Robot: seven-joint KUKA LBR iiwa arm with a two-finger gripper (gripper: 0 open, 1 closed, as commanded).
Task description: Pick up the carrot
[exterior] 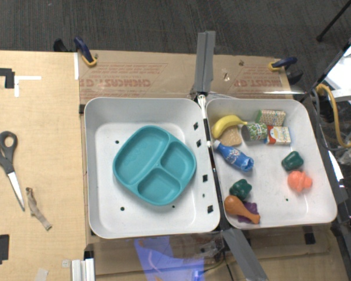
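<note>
The right white bin (322,209) holds two orange pieces. A long, tapered, brownish-orange piece (241,209) lies at the bin's front left, its thin end resting on a purple item (251,206); it is the most carrot-like in shape. A stubby bright orange piece (299,181) lies on the bin floor towards the right. I cannot tell for certain which one is the carrot. Both lie free, with nothing touching them from above.
The right bin also holds a banana (228,123), a blue bottle (234,157), a small can (257,132), two small boxes (275,127), and two green pieces (292,160) (240,188). A teal divided plate (155,165) sits in the left bin (99,174). Scissors (9,163) lie on the bench at left.
</note>
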